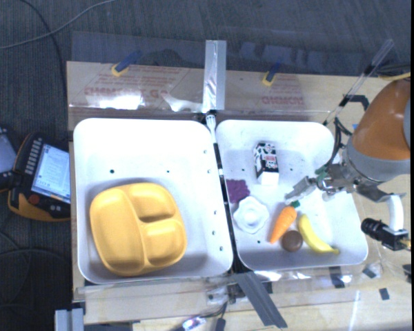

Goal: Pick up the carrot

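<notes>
Claw poised by the carrot in the right-hand bin.

The grey metal two-finger claw (pixel 298 192) hangs just above the leafy end of the tapered orange carrot (pixel 283 223); whether its fingers are spread or pressed together I cannot tell. Below the claw, a curved yellow banana (pixel 314 236) lies beside the carrot, a small brown ball (pixel 291 241) between their lower ends. Far to the claw's left, in the other shallow white bin (pixel 141 136), sits a yellow divided plastic tray (pixel 137 227).

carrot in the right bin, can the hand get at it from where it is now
Probably yes: the hand hovers just above the carrot, whose top lies uncovered. The banana and a brown ball crowd it closely.
</notes>
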`<action>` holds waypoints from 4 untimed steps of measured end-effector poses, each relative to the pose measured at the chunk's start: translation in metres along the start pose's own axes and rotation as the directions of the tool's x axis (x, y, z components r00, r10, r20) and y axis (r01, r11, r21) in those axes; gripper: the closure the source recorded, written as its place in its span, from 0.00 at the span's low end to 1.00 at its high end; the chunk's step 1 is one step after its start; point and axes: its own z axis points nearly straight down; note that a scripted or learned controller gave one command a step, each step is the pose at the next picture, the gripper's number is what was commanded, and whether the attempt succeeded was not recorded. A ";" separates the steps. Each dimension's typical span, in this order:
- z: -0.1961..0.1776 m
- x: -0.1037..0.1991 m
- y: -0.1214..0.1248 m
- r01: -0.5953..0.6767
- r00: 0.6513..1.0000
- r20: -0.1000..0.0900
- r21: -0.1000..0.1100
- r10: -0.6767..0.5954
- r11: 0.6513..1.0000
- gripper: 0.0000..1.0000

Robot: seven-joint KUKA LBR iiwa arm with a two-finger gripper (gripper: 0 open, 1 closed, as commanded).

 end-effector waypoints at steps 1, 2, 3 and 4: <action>0.079 0.026 -0.026 -0.001 1.000 0.006 -0.015 0.001 1.000 0.00; 0.070 0.027 -0.024 -0.001 1.000 0.004 -0.017 0.001 1.000 1.00; -0.013 0.136 0.005 -0.059 0.998 0.001 0.000 0.059 0.998 1.00; -0.012 0.142 0.010 -0.103 0.995 0.001 0.003 0.103 0.995 1.00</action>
